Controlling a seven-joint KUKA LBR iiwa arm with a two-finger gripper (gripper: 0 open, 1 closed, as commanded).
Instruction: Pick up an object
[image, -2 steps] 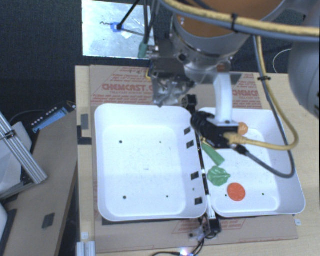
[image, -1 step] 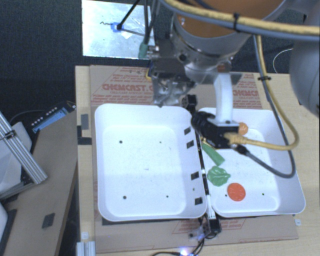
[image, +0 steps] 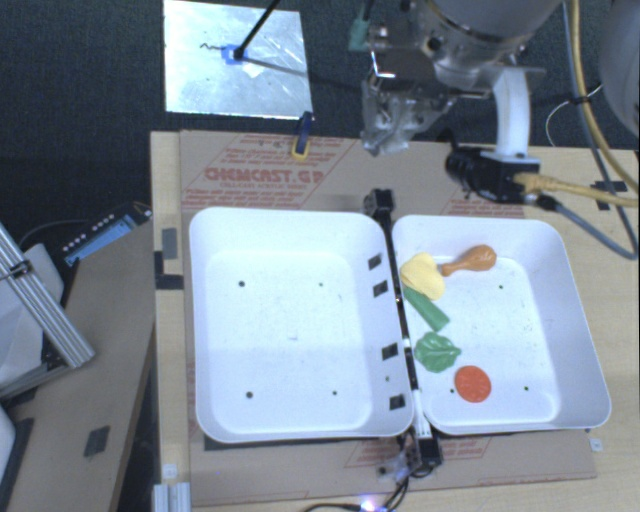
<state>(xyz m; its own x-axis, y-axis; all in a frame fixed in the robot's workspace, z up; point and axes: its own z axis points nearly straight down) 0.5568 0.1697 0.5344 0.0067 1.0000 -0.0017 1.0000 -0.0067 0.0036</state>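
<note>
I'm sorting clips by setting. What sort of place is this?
Likely a robotics lab: a robot arm over a bench with two white bins, toy food in the right one.

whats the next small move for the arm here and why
Probably bring the gripper toward the camera and down over the right bin. It hangs above the bench behind both bins, holding nothing, while every object lies in that bin; the yellow piece near the divider looks nearest.

Grey arm (image: 470, 40) high at the top edge, tool (image: 385, 130) hanging downward.
</note>
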